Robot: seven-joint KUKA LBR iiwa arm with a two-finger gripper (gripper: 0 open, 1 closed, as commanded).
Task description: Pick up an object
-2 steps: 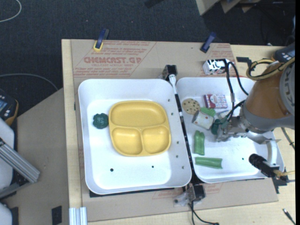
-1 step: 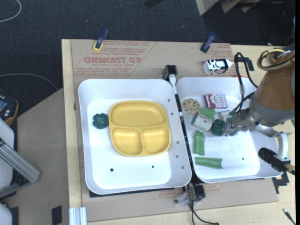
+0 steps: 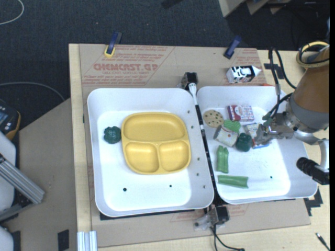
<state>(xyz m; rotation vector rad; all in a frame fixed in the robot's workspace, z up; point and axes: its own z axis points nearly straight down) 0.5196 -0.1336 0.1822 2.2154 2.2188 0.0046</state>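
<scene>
- I see the arm (image 3: 313,95) reaching over the right bin (image 3: 272,184), its gripper (image 3: 263,133) low among the clutter; whether the jaws are released or clenched, I cannot tell.
- I judge the dark green ball (image 3: 243,142), just beside the gripper, the likeliest target; I'd centre over it before closing, clear of the small box (image 3: 240,112) and cookie (image 3: 212,118).
- It looks small, rounded and bumpy, so it may roll.
</scene>
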